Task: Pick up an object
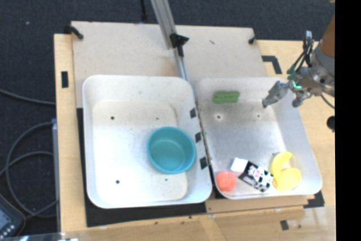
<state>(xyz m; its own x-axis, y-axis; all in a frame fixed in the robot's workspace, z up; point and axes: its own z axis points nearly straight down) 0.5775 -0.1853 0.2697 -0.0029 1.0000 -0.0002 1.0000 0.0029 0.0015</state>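
Dark carpet surrounds the wooden bench (pixel 130 48); the right bin (pixel 293 121) is the landmark. Over its far right rim hangs the gripper (pixel 286 97), fingers spread and holding nothing; a green block (pixel 225 97) lies near its far wall; an orange ball (pixel 226 180), a black-and-white box (pixel 252 172) and a yellow toy (pixel 284 171) lie along its near wall; a blue bowl (pixel 171 149) sits left of it.

One fixed overhead camera, slanted down, both bins (pixel 90 121) framed
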